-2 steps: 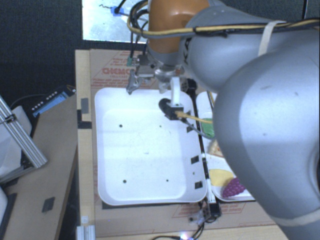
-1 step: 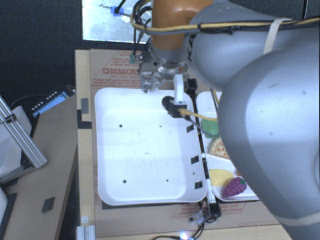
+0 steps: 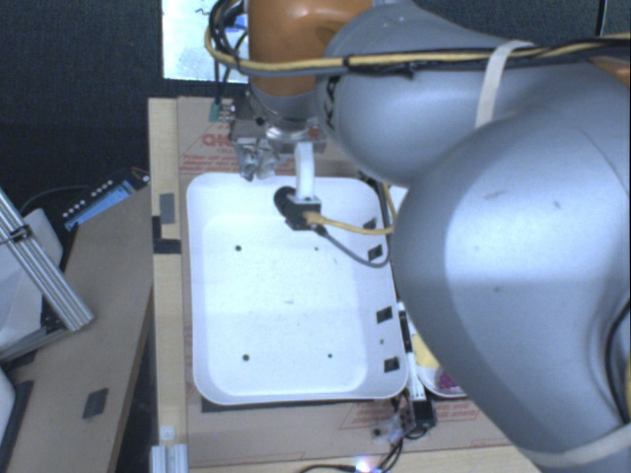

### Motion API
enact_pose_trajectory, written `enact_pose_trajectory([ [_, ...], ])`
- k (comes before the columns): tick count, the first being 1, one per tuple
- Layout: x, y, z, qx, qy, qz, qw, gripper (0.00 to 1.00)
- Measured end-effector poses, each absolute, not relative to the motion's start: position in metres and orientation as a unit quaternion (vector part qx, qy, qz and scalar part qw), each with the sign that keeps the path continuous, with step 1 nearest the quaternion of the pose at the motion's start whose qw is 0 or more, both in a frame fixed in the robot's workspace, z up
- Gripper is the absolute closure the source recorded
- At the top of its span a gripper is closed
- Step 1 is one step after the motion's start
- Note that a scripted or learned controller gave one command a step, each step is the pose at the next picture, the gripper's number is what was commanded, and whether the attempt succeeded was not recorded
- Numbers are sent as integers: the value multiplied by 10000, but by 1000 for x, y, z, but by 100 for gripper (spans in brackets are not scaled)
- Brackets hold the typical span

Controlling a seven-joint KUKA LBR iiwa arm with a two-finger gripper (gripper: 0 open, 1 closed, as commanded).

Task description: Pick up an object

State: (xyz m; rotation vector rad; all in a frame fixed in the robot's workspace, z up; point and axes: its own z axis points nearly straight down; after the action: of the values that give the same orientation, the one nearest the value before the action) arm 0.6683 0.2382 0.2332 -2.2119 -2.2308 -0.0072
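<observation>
Object to pick (image 3: 441,377): partly visible item at the right bin's near corner, just right of the divider between the two bins. Pale yellow patch above, white rounded part with pink-purple marking below. Mostly hidden beneath the grey arm; shape, kind and pose cannot be determined.

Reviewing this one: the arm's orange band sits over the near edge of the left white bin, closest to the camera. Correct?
Not quite. The camera view shows the orange band over the far edge of the left white bin, the edge away from the camera, not the near one. The arm does reach in from the right.
</observation>
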Motion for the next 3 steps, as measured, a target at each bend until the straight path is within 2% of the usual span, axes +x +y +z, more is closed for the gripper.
enact_pose_trajectory([
  [1,610,202,263,-7076,-7066,4,8,100],
  [2,640,90,216,-7105,-7037,23,-12,100],
  [3,651,155,241,-7044,-7098,-27,-9,100],
])
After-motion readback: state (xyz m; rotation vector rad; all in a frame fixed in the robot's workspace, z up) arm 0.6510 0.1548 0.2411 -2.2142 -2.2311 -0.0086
